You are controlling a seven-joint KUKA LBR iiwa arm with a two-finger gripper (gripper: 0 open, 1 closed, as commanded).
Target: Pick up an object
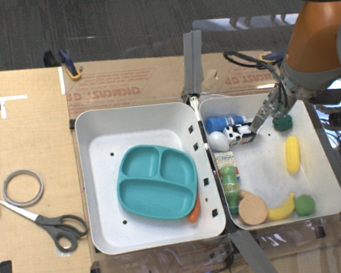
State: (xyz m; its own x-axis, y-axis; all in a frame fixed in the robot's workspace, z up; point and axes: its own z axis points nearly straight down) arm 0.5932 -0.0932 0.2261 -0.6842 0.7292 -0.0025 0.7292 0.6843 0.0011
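Black-and-white toy (238,133) in the right bin (319,166) touches the gripper (255,125); whether its fingers grip it is unclear.

glossy plastic teal tray (157,183), matt wooden bench (36,238), metal scissors (46,223).

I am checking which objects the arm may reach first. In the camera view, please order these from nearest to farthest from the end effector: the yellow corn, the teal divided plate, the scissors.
From the end effector in the right bin:
1. Yellow corn, in the same bin, a little right of and below it.
2. Teal divided plate, in the left bin.
3. Scissors, on the bench left of both bins.
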